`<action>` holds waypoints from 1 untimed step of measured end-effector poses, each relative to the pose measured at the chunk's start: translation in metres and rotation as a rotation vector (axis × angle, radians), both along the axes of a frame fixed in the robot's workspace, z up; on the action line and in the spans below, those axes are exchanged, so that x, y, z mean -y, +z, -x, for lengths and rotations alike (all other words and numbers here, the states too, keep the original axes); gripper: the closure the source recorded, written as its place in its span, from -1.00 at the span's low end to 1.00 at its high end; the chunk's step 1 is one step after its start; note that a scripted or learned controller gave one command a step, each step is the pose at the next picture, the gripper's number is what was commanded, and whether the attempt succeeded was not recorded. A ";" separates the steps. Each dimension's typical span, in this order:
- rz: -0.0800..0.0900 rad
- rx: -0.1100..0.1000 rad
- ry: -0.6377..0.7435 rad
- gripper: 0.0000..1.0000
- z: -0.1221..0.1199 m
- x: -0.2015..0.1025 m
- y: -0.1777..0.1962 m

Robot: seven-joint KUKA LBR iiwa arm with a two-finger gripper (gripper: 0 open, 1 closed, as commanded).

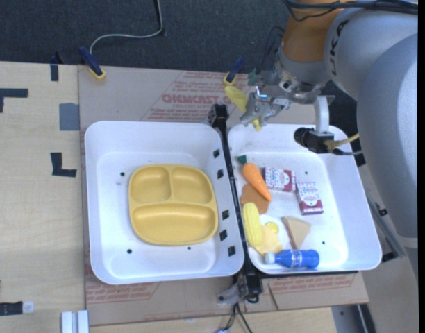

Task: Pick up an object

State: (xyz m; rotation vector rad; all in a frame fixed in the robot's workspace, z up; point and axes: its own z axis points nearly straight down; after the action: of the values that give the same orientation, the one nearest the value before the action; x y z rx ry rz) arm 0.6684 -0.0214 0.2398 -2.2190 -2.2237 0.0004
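Carrot [255,179] below pincer [257,116], apart

**Crowded right bin, open room in the middle**

The right bin [351,207] held a carrot [255,179], corn cob [252,224], two cartons [278,179], a wedge [296,231] and a blue bottle [296,258], packed along its left and near sides. Its far right floor lay open. The yellow tray [173,204] filled the left bin's [101,207] centre.

The arm [379,54] is smooth light grey with an orange band [317,19] above the wrist; black cables loop over it, and the small hand [257,113] is metallic silver.
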 end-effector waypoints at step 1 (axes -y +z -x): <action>0.002 -0.001 -0.003 1.00 0.018 0.001 0.003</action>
State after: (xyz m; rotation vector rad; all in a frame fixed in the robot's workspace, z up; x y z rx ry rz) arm 0.6502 -0.0222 0.2424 -2.2222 -2.2212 0.0031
